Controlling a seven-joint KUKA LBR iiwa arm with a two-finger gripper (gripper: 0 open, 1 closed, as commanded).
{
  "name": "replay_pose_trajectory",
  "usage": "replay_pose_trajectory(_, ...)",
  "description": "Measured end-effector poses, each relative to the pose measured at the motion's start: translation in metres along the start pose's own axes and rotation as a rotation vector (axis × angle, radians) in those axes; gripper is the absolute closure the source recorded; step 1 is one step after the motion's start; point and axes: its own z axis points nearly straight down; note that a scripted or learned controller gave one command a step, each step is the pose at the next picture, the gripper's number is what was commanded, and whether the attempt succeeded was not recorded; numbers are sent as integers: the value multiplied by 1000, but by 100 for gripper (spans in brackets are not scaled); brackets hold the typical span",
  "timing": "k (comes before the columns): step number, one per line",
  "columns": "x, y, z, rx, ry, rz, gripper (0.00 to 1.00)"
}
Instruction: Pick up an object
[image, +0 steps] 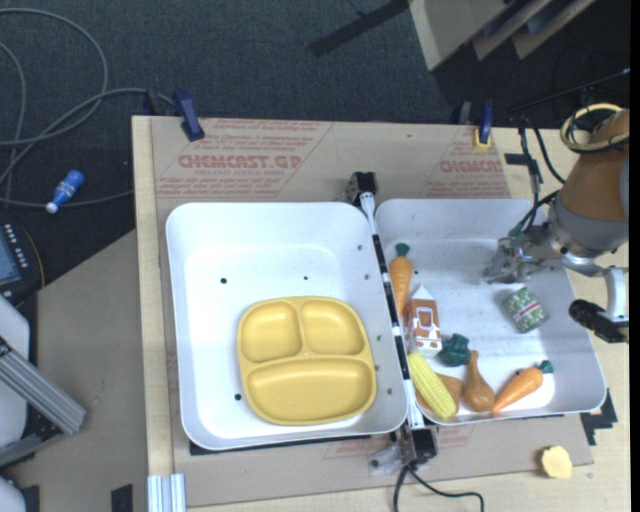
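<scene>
My gripper (505, 262) hangs over the upper right part of the right bin (450, 225), its fingers pointing left and down, with nothing visible between them. Just below it lies a green patterned object (525, 309). Along the bin's left wall sit a carrot (400, 279), a small white and orange carton (423, 323) and a corn cob (432, 385). A green broccoli piece (455, 349), a brown drumstick (476, 383) and a second carrot (521, 385) lie near the front edge.
The left bin (200, 250) holds a yellow divided plate (303, 358). A yellow scrap (556, 461) lies on the bench at front right. Blue clamps (186, 113) hold the board at the back.
</scene>
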Motion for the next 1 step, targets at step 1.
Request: replay_pose_trajectory(1,22,-42,-46,7,4,2,100)
